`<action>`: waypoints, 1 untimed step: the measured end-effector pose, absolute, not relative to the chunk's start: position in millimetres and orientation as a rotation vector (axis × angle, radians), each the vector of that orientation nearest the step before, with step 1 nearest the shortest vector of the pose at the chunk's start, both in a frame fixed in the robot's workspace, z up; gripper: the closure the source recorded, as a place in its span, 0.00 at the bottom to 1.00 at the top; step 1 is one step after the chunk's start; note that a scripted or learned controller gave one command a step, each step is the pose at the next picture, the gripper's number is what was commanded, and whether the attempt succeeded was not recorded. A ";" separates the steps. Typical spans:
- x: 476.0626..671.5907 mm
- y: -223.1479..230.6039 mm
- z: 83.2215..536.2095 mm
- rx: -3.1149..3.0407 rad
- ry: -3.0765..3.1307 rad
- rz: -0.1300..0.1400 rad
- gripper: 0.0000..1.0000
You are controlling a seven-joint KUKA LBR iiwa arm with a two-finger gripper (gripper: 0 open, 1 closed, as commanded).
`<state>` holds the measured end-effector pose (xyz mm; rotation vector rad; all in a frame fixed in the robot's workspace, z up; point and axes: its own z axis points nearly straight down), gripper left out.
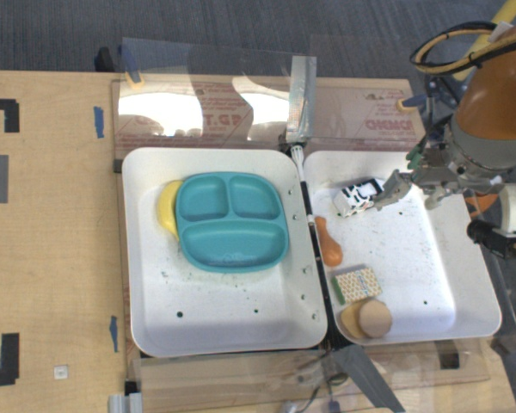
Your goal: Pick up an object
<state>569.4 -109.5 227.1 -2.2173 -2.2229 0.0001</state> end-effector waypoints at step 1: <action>513.7 -124.2 154.5 -2.154 -2.279 0.006 0.00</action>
